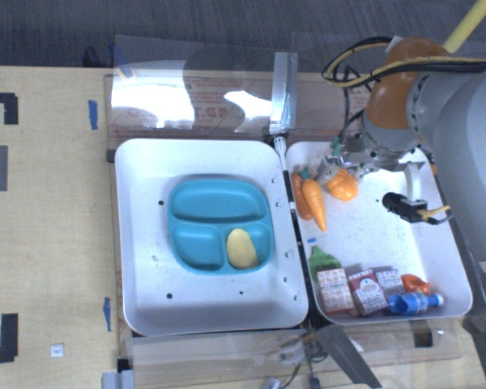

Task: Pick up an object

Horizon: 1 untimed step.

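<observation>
The grey arm (462, 112), with its orange band, reaches in from the right over the far part of the right bin (389, 245). The left bin (138, 217) stands just beside it and bears a blue tray (219, 201) with 3 compartments. A yellow oval thing (241, 248) lies in the near right compartment.

In the right bin, 2 carrots (310, 203) lie side by side against the left wall, pointing toward the near side. Some red-and-white packets (366, 292) lie in a row near the front wall. A blue bottle (409, 302) lies on its side just to their right, and a green thing (324, 259) just to their left.

The gripper (340, 167) hangs at the far left of this bin. I cannot tell if it is wide, narrow or holding something. An orange round object (343, 186) sits directly at its tip, just right of the carrots.
</observation>
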### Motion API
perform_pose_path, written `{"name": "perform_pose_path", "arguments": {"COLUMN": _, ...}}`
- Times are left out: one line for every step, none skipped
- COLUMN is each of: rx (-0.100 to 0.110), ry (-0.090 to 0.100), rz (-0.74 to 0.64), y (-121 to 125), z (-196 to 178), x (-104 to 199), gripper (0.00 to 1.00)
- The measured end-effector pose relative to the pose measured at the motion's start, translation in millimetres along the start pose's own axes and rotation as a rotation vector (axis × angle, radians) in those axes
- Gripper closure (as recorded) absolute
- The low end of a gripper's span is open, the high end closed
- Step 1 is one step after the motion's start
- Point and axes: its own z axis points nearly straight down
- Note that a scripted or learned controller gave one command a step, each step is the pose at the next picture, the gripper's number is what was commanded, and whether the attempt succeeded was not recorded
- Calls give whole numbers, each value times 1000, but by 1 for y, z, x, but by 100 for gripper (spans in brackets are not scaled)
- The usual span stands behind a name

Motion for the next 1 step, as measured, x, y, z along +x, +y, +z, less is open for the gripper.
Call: {"name": "perform_pose_path", "arguments": {"rx": -23, "ry": 0, "rz": -49, "y": -35, "z": -106, "x": 96, "gripper": 100}}
